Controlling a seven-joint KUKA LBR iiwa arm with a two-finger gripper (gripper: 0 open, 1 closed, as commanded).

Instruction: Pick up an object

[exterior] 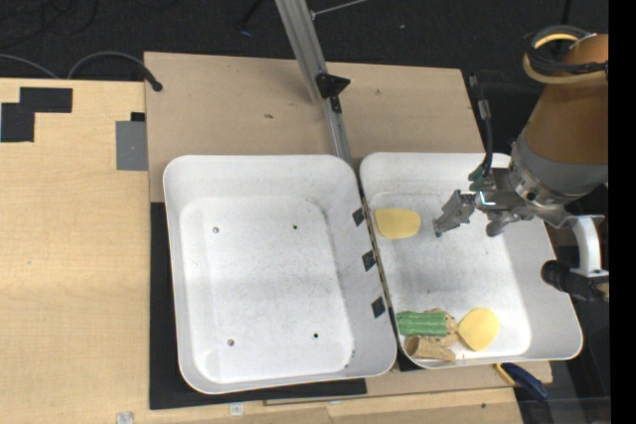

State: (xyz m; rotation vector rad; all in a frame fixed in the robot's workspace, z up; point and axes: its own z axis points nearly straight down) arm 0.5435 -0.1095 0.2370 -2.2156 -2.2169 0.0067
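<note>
My gripper hangs over the right bin, its two fingers spread apart with nothing between them. A pale yellow flat object lies in that bin near its left wall, a short way to the left of the gripper. At the bin's front edge lie a green object, a round yellow object and a brown piece close together.
The left bin sits beside the right one, with black clips along their shared wall. A slanted metal rail rises behind the bins. Light wooden board lies to the left.
</note>
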